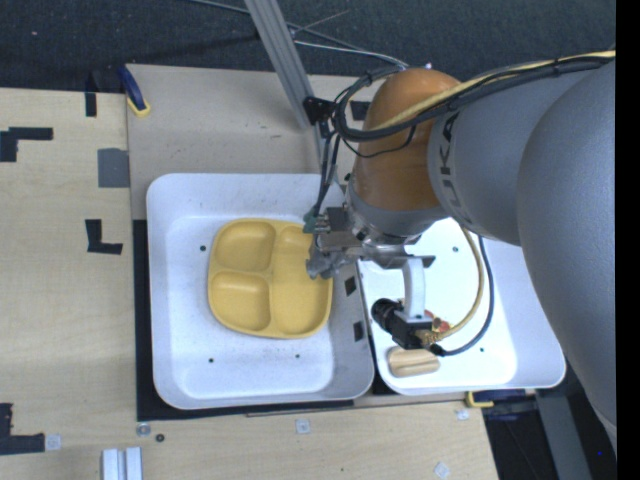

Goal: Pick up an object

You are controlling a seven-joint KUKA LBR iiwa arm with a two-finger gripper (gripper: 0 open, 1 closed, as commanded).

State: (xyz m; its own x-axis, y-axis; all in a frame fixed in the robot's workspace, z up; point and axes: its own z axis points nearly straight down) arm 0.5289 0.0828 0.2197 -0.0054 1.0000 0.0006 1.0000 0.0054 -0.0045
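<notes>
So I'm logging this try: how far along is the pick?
Nothing looks picked yet. The yellow divided tray lies flat in the left bin, and the tan block lies in the right bin. The claw is down at the tray's right edge. Gripping and lifting remain.

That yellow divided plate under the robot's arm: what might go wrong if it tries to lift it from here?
1. The end effector sits at the right rim of the yellow divided plate. A grip on that thin edge could slip, or the plate could tilt and drop.
2. The plate lies close to the left bin's right wall, so it may catch there.
3. In the right bin, a small tan object lies near the arm's dangling cable, which might snag it.
</notes>
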